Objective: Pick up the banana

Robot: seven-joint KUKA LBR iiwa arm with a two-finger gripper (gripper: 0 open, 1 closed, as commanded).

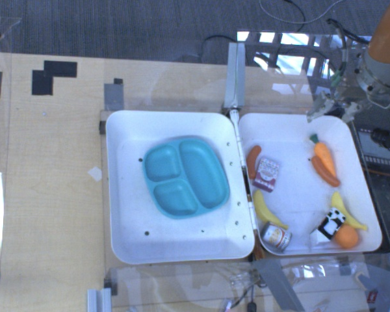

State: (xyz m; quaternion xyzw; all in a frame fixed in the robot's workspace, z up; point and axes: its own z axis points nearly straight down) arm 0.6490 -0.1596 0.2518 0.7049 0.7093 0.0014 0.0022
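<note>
1. We locate the gripper (329, 107) at the upper right, above the far rim of the right bin (292, 123), below the arm's orange band (385, 39). We cannot tell its opening; nothing is visible between its parts.
2. Nearest the gripper, inside the right bin, we note a carrot (323, 160) with a green top, lying lengthwise along the right side.
3. We find two bananas in this bin, both well apart from the gripper. One banana (266, 211) lies by the left wall, its lower end touching a tin can (277, 237) lying on its side in the near left corner.
4. The second banana (346, 212) lies at the right side below the carrot, just beside a small black-and-white carton (331, 225) and an orange (346, 237) in the near right corner.
5. Near the left wall, above the first banana, we record an orange-brown sausage-shaped item (253, 161) and a small printed packet (267, 173), side by side.
6. The left bin (127, 174) holds a blue divided plate (184, 177) with three compartments, set near its centre.
7. Both bins rest side by side on the light wooden bench (45, 194).
</note>
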